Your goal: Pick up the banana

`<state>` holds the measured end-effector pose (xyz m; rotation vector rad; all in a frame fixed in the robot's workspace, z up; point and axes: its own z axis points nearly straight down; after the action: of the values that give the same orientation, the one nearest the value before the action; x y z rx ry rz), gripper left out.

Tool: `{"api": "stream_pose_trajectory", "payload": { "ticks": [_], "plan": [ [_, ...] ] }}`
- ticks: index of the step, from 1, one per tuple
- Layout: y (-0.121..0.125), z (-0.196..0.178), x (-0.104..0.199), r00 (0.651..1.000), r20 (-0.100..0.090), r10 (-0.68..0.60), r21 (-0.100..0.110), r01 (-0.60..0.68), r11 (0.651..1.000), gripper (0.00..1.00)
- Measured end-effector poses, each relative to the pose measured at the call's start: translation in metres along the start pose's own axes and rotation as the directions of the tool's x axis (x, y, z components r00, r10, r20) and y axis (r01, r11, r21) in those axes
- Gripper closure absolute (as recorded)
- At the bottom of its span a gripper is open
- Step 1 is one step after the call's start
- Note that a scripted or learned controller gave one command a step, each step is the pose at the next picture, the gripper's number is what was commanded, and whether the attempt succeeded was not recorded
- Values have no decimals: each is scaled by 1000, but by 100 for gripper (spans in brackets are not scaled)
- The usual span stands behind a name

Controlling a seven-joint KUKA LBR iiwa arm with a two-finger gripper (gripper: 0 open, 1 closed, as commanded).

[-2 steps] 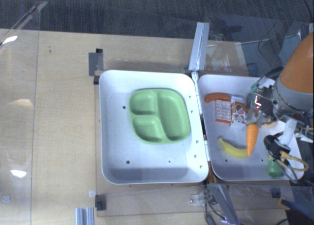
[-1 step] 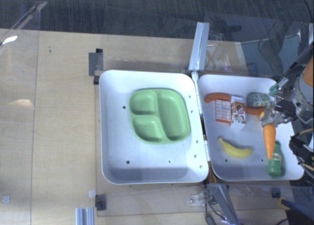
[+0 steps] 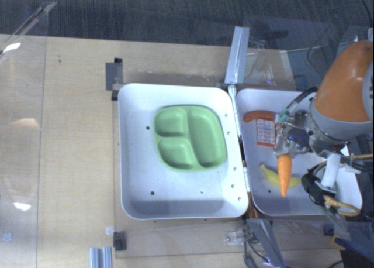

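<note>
**A:** Where is the banana sitting?

**B:** It is lying in the right bin, toward the near edge, flat on the white floor. A carrot is crossing over its middle, so the yellow is showing on both sides of the orange – one end pointing left, the other poking out to the right.

**A:** And the gripper?

**B:** It is hanging over the same bin, just above the carrot's top end as the camera is looking at it. The banana is lying below and slightly left of it, near but apart. The carrot is hanging point-down right under it, though whether it is actually clamped is not clear from this angle.

**A:** Are the fingers open or closed?

**B:** I cannot tell – the wrist and cables are crowding that spot, and the tips are blurring into the carrot's top.

**A:** What else is lying in that bin?

**B:** A red sausage-shaped thing is resting near the far wall, and a red-and-white packet is lying just beside it, both left of the gripper.

**A:** And the other bin?

**B:** The left bin is holding a green divided tray with three compartments, sitting well apart from the banana. Both bins are resting side by side on the wooden table, with the grey-and-orange arm reaching in from the right
</note>
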<state>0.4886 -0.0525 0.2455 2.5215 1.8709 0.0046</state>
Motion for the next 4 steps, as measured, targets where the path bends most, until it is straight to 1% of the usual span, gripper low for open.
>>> {"api": "stream_pose_trajectory", "payload": {
  "ticks": [1, 2, 3, 4],
  "plan": [
    [0, 0, 0, 1000, 0, 0, 0, 0, 1000, 0],
    [33, 90, -52, 982, 2, 191, 3, -191, 982, 0],
    [35, 80, -50, 983, 0, 185, 1, -185, 983, 100],
    [81, 109, -56, 869, 2, 495, 2, -495, 869, 100]
  ]
}}
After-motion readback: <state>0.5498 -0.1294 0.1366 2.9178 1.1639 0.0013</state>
